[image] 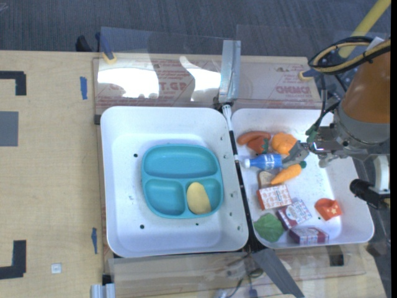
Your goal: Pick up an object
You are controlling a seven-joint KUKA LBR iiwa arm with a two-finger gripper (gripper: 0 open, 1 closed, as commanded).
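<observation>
The right bin (355,227) holds several toy foods: a red pepper (253,139), an orange fruit (283,143), a blue bottle (263,162), a carrot (286,174), a red-and-white box (274,197), a green vegetable (269,226), a purple carton (308,234) and a red strawberry-like piece (328,208). My gripper (305,151) hangs low over this bin's upper middle, just right of the orange fruit and above the carrot's tip. Nothing is visibly held in it. The arm's orange band (372,98) covers the bin's far right corner.
The left bin (121,166) carries a blue divided plate (180,154) with a yellow oval piece (198,198) in its lower right compartment. A metal divider post (229,73) stands behind the seam between the bins. Cables (338,54) loop above the arm.
</observation>
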